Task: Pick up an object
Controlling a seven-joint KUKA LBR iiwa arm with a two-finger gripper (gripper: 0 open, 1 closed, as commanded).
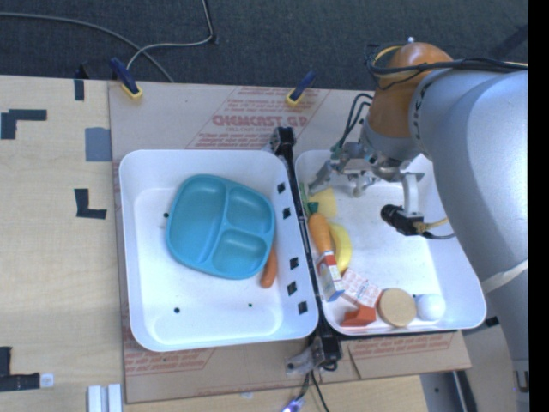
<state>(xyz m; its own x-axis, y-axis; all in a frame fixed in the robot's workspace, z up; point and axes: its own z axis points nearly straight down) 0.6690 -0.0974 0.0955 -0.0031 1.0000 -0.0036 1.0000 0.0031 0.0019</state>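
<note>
The table point(51, 256) was pale wood, with one sheet of printed cardboard point(249, 118) laid over it and held by two blue-and-yellow clamps at its far edge. One grey arm point(480, 153) with an orange band reached in from the right, its gripper point(343, 174) hanging low over the far left corner of the right bin; whether it stood wide or narrow could not be told, and nothing could be seen held in it.

Two white bins sat side by side, touching along a row of black clips. The left bin point(146, 316) held two things: one blue divided plate point(221, 226) lying tilted near the middle, and one small orange carrot point(269, 269) just beside the plate's near right edge.

The right bin point(459, 290) held the rest, crowded along its left wall and near edge. There was one longer orange carrot point(320, 233) by the left wall, one yellow banana point(342, 247) touching it on the right, one small green and yellow piece point(324, 202) just beyond them near the gripper, one red-and-white packet point(360, 290), one red piece point(358, 317) at the near edge, one round tan disc point(397, 307) and one white ball point(430, 306) beside it.
</note>
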